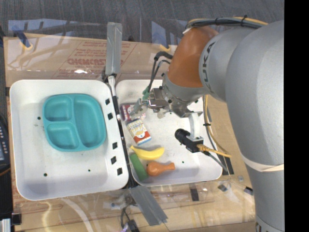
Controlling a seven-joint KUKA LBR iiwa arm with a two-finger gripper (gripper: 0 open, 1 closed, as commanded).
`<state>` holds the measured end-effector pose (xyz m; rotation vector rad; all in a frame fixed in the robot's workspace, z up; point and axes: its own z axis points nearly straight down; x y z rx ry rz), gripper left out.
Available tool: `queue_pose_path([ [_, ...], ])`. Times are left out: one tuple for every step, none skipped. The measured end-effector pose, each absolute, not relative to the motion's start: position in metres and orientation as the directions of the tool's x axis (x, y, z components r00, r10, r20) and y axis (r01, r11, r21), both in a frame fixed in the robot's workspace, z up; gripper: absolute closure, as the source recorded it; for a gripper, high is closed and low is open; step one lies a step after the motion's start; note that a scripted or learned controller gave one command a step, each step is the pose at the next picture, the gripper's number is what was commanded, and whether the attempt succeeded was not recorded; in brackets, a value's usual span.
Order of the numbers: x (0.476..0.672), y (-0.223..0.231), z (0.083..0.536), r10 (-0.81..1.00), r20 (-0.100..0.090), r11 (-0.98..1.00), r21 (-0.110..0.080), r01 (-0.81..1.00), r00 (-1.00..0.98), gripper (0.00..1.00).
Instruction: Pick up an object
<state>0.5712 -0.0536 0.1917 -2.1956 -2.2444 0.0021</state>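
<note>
My gripper [144, 104] hangs low over the back left part of the right bin [207, 170]. Just below it in the view lies a small white carton with red and blue print [138, 131], and a dark red packet [126, 111] sits beside it against the bin's left wall. Toward the front of that bin lie a yellow banana [149, 152], a green vegetable [138, 166] and an orange pear-shaped toy [160, 168]. I see nothing lifted off the bin floor. The wrist and arm hide the bin's back right part.
A teal divided plate [75, 121] rests in the left bin [29, 178]. A ridge with black clips [116, 139] separates the two bins. The arm's grey body [251, 95] covers the right side of the bench.
</note>
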Motion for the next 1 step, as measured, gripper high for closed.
queue_pose_path([
  [0.4749,-0.0999,0.1136,0.99,0.002,0.142,-0.006,0.99,-0.142,0.0],
])
